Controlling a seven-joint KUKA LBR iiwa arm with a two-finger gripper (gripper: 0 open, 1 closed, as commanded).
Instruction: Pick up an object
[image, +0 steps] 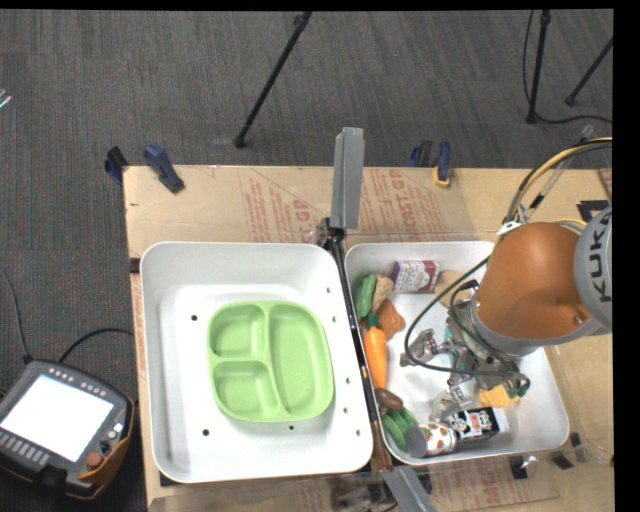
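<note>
Over the right bin (556, 420) my pincer (462, 385) hangs low, can't tell how it's set tbh. Toy food sits around it: carrot (375, 357) at 9 o'clock, small can (415, 275) at 12, green divided plate (270, 360) in the left bin (170, 270)

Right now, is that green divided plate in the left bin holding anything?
Empty: all three compartments of the green plate show bare green.

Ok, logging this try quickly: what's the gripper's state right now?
Gripper: low in the right bin among the toy food; open or shut cannot be told.
</note>
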